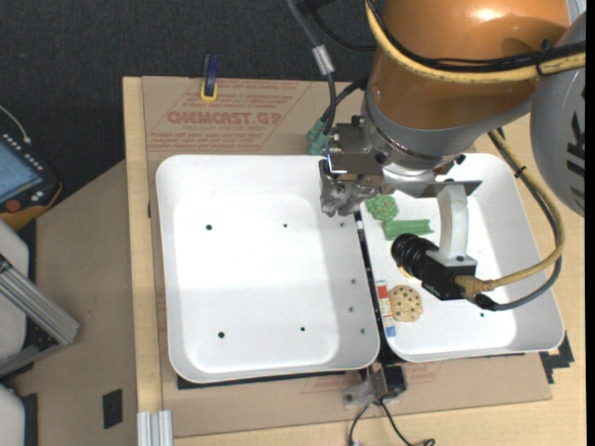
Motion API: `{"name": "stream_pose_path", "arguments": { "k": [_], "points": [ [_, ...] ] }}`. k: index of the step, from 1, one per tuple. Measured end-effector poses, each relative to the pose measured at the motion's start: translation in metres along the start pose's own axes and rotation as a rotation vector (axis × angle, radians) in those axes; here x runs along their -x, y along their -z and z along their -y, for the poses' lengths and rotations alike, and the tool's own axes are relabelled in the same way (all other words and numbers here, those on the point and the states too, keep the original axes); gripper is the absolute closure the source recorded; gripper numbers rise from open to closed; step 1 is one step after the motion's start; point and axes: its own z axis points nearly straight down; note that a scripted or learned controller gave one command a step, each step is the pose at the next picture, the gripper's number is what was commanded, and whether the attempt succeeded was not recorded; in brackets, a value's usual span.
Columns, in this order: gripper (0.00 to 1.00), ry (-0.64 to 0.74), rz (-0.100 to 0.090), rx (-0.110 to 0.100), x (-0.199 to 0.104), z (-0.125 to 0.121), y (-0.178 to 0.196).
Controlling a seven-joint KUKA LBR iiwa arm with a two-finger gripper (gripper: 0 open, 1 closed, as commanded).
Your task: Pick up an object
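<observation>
The metal gripper (340, 196) hangs mid-frame over the bins' shared edge; I cannot tell its grip. Just beside: green plastic pieces (398, 216), round speckled cookie (404, 302).

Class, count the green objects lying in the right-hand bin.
2. A green block lies near the bin's upper left, just under the arm; a green bar lies beside it, toward the bin's middle. The arm covers part of the right bin, so more may be hidden.

High slanted look, perhaps near, over bins (186, 249)
</observation>
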Motion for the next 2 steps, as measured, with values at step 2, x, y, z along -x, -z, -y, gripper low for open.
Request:
{"name": "stream_pose_path", "arguments": {
  "k": [2],
  "points": [
    [1.00, 0.002, 0.001, -0.008, 0.031, 0.001, 0.000]
  ]
}}
